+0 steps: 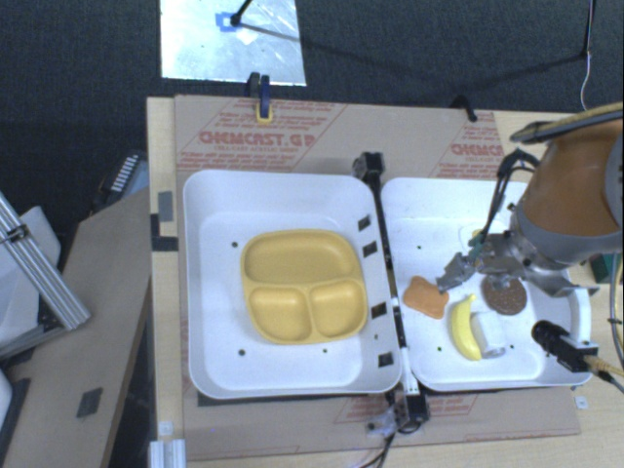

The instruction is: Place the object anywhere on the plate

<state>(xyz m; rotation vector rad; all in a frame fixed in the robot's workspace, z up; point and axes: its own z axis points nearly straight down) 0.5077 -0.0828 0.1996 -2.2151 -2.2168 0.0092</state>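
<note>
The plate (297, 286) at the centre of the frame is a pale, even yellow, and it sits in a plain white bin (210, 261). The bin on the right (429, 213) is the same white, dotted with a few small dark specks. Inside it lie a bright yellow banana (464, 328), an orange piece (425, 297) and a brown speckled disc (505, 296). The arm (575, 193) at the right edge is grey with a dull orange band. The bench board (322, 130) is tan cardboard printed with red lettering and red diagonal stripes. The floor (78, 37) at the upper left is dark grey-blue, and a shiny silver sheet (234, 27) with a small blue mark lies on it.
</note>
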